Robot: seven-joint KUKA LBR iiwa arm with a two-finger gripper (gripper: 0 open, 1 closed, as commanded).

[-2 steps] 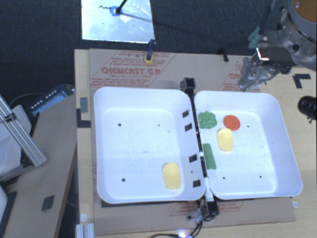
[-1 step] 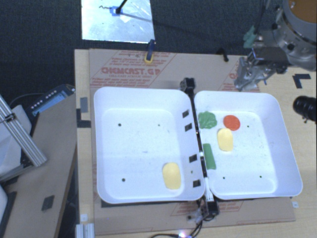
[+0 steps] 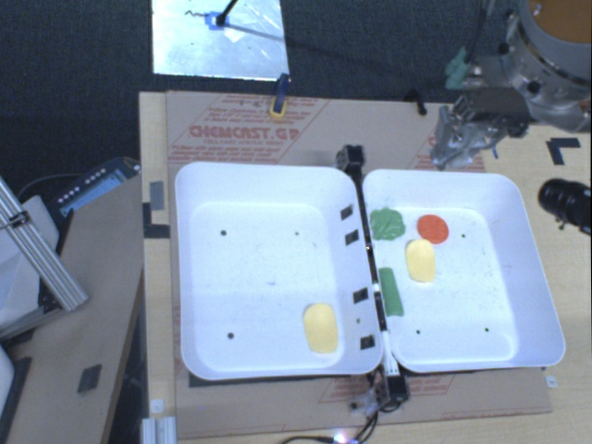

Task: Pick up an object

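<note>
Green strip (image 3: 390,291) | right bin (image 3: 518,276) | long axis near-far | fingers (image 3: 450,152) unclear

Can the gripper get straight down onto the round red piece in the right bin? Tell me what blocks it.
Probably yes. The round red piece lies flat and uncovered, with the gripper above the right bin's far rim. The yellow oval piece sits close beside it.

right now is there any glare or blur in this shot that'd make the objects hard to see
Camera view: lighting over both bins is even and soft, so the yellow piece in the left bin and the red disc in the right bin read clearly; the shiny metal sheet at top glares brightly; the pincer and arm above the right bin look slightly soft.
</note>
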